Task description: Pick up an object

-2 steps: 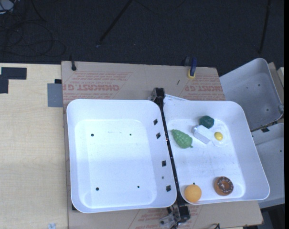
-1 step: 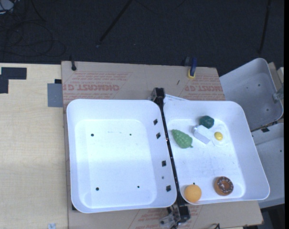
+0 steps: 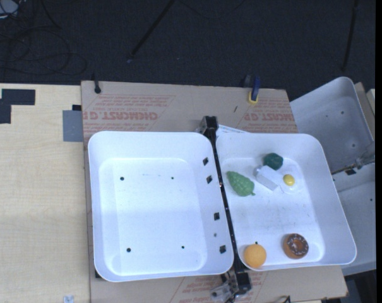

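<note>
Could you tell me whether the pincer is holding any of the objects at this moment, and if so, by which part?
It cannot be told. The round orange ball, brown ring-shaped doughnut and leafy green piece all lie in the right white bin.

Even overhead light; white bins (image 3: 153,145) glare slightly; soft focus, dark background.

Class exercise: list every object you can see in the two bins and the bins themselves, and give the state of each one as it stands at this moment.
Left bin: lying flat on the bench.
Right bin: holding the objects.
Green leafy toy: lying flat, near the divider.
Dark green piece: resting beside the white block.
White block: lying tilted.
Yellow ball: resting by the block.
Orange ball: at the near rim.
Brown doughnut: lying flat.
</note>
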Robot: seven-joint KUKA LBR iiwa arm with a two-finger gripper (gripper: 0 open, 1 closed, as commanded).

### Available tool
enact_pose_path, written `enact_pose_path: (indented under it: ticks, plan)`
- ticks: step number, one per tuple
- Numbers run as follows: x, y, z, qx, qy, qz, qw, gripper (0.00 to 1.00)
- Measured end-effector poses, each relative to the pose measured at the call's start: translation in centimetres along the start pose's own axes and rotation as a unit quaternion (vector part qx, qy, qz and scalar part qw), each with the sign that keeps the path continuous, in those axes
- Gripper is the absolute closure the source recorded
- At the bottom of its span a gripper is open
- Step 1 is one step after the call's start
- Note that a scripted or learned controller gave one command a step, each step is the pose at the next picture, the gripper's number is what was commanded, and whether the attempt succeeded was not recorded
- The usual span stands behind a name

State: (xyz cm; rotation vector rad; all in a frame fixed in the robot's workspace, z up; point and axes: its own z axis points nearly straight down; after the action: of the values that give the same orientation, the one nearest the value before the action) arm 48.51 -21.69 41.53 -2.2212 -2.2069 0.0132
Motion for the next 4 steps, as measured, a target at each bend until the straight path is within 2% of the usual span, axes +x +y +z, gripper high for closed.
enact_pose_path:
  ticks: [1, 2, 3, 4]
  plan:
    - [0.3, -1.0, -6.3, -0.008, -0.002, -0.004, 1.0, 0.0]
    - [9.4, -1.1, -12.3, -0.009, -0.001, -0.008, 0.9999, 0.0]
    - [1.8, -1.0, -4.5, -0.003, -0.001, 0.0, 1.0, 0.0]
    - [10.1, -1.1, -12.6, -0.01, -0.001, -0.008, 0.9999, 0.0]
